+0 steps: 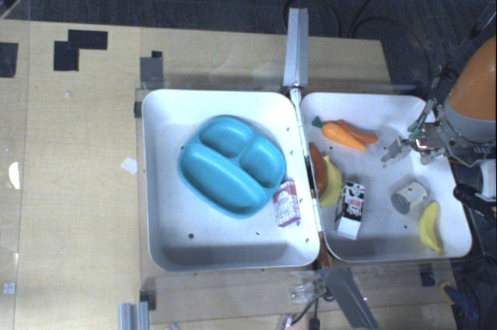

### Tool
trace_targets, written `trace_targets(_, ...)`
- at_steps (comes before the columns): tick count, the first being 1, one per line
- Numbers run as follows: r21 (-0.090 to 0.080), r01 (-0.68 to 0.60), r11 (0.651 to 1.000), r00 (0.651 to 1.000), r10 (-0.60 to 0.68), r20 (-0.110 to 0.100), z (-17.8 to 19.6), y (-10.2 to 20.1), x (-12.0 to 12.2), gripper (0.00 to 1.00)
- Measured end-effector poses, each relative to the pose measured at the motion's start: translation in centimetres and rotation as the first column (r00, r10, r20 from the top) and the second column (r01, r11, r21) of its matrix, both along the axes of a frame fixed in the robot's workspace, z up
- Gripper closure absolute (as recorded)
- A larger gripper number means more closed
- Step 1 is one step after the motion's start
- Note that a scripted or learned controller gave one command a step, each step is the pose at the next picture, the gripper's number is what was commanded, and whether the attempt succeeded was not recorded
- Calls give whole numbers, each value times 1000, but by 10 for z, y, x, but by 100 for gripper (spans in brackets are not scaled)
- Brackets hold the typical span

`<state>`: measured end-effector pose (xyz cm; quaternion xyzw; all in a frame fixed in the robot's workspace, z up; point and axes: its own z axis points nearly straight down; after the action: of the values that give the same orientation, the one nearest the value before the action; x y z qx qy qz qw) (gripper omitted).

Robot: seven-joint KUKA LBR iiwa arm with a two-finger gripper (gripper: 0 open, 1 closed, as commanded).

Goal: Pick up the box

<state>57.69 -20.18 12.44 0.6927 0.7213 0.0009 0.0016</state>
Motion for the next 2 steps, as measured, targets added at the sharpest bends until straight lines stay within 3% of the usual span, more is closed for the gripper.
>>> trace_targets(1, 0, 27, 1000, 1000, -27, 5, -37, -1, 62, 0)
trace_targets(2, 2, 274, 962, 962, -275, 2, -18, 36, 46, 0)
